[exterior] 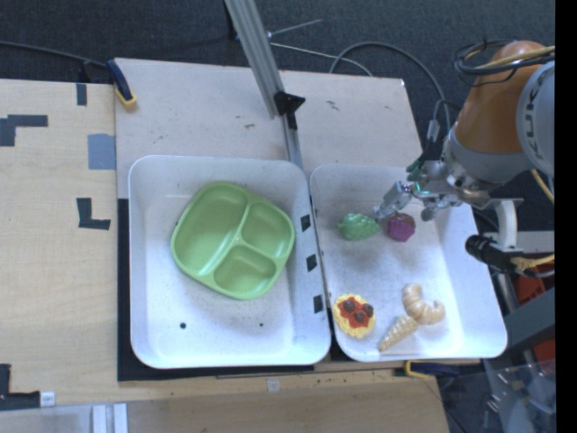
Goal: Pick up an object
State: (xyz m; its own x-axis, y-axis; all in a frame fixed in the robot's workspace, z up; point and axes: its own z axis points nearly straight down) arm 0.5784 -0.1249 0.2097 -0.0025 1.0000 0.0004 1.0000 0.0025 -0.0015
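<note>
The gripper hangs low in the right bin, just above the purple toy vegetable, with the green toy close beside it. I cannot tell how it is set for a grasp. Coming down off-centre, it might nudge the purple piece aside or catch the green one too.

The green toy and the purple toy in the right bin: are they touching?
Apart. The camera view shows a strip of white bin floor between the green toy and the purple toy.
</note>
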